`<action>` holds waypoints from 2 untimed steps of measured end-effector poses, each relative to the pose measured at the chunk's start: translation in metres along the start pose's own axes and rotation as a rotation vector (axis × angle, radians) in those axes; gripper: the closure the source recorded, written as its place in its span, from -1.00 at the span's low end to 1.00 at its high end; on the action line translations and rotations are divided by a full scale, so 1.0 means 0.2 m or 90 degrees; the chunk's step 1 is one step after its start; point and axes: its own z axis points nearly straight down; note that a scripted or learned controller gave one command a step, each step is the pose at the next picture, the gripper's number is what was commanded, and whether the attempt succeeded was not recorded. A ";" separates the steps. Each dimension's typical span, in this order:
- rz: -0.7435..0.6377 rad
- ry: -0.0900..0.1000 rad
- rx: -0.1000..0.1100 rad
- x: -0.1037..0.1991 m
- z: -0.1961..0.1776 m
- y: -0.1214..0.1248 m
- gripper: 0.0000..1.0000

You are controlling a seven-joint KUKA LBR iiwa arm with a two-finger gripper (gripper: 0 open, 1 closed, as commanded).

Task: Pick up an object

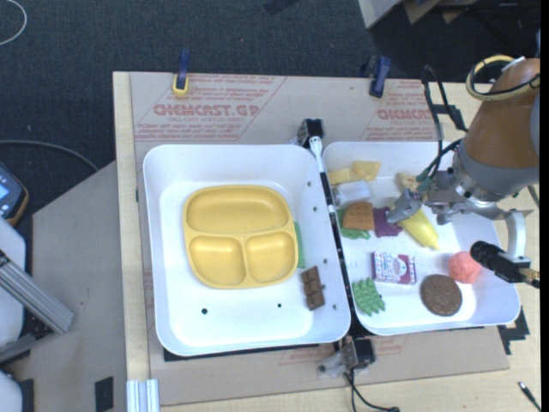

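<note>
While the arm (502, 131) leans in from the right, its gripper (410, 206) hangs low over the right bin (506, 312), just beside a yellow banana (422, 229); whether it grips anything, I cannot tell. A pink ball (464, 266) and brown disc (441, 295) lie nearer.

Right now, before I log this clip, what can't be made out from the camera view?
- The hand: too small and blurred to judge its state or contact with the yellow item.
- Purple item: partly covered by the hand.
- Green strip: mostly behind the yellow tray.
- Pink-and-white packet: print unreadable.
</note>
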 end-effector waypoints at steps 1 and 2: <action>0.000 0.001 0.001 0.02 0.29 -0.04 -1.00; 0.000 0.000 -0.001 0.03 0.41 -0.04 -1.00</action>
